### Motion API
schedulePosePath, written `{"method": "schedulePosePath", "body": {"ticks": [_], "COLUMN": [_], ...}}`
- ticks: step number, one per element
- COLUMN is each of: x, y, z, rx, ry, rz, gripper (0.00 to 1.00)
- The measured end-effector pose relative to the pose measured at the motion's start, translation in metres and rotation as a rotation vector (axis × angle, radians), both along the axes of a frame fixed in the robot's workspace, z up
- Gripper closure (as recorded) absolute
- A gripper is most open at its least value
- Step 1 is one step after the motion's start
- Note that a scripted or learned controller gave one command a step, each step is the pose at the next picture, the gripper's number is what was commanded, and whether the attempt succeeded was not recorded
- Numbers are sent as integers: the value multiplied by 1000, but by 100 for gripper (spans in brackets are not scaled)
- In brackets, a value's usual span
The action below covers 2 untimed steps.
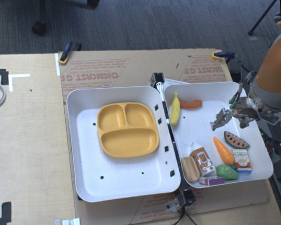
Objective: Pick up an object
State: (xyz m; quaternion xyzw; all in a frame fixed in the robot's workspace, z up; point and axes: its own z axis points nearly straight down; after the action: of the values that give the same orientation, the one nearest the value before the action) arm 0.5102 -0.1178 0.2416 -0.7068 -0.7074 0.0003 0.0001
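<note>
A yellow plate (128,129) is sitting in the left bin (81,150). In the right bin (205,130), a banana (174,109) is lying at ten o'clock and a carrot (223,150) at five o'clock. My gripper (221,119) is hanging over the bin's middle with nothing in it. I cannot tell how wide it is. My arm is cut off at three o'clock.

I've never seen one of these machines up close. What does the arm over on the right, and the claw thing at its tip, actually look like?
The arm comes in from the right: a rounded body with a broad orange band and grey casing below it. At its tip sits the gripper, a small cluster of dull grey metal parts with thin fingers, spikier than the smooth arm. Dark cables and a touch of green show near the wrist. No lettering is readable at this size.
</note>
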Motion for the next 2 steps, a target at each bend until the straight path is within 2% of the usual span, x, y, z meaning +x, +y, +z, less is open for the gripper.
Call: {"method": "schedulePosePath", "body": {"ticks": [1,2], "x": [-19,-17], "y": [4,4], "z": [-131,-120], "rx": [-2,-1], "ry": [-12,-15], "rz": [296,295], "gripper": [0,100]}}
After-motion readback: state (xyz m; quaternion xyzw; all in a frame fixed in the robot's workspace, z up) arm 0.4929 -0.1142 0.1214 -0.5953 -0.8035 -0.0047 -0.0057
